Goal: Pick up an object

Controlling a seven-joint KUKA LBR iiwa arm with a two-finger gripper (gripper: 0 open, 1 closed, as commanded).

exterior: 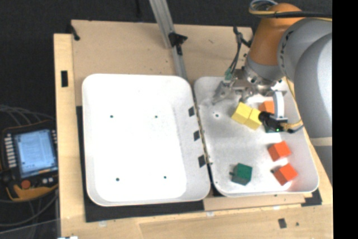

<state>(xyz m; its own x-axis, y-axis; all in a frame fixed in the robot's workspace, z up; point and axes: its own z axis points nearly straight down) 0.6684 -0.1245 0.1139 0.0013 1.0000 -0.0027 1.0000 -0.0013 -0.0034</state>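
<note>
My gripper [250,99] hangs over the back of the right bin [219,137], directly above a yellow block [246,115]. The block lies slanted and touches the gripper's lower parts; whether it is gripped cannot be made out. An orange block [268,106] peeks out from under the wrist. Toward the front of the same bin lie two orange-red blocks [278,150] [285,173] and a green block [241,173]. The grey arm with its orange band [268,36] comes in from the upper right.
The left bin [137,137] stands beside the right one, with black clips [197,134] along the shared edge. A slanted metal pole [159,8] rises behind the bins. A hand-held control pendant [31,157] lies off the bench's left side.
</note>
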